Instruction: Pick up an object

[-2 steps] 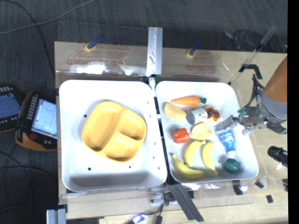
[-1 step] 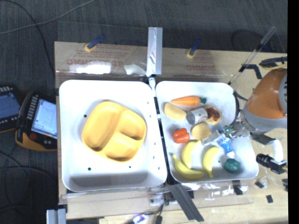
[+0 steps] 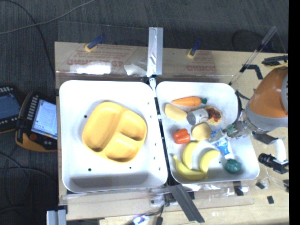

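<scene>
The right white bin (image 3: 197,84) holds several toy foods: an orange carrot (image 3: 187,101), a yellow lemon-like piece (image 3: 174,111), a grey can (image 3: 197,116), a red pepper (image 3: 182,135), a pale round fruit (image 3: 201,131), a banana (image 3: 187,170), a blue-and-white tube (image 3: 224,146) and a dark green piece (image 3: 232,166). My gripper (image 3: 233,129) reaches in low over the bin's right side, just above the tube and right of the pale fruit. Nothing visibly hangs from it.
The left white bin (image 3: 65,125) carries a large yellow divided plate (image 3: 115,130). A metal divider (image 3: 155,46) stands behind the seam between the bins. The arm's orange band (image 3: 271,97) hangs over the bench at the right.
</scene>
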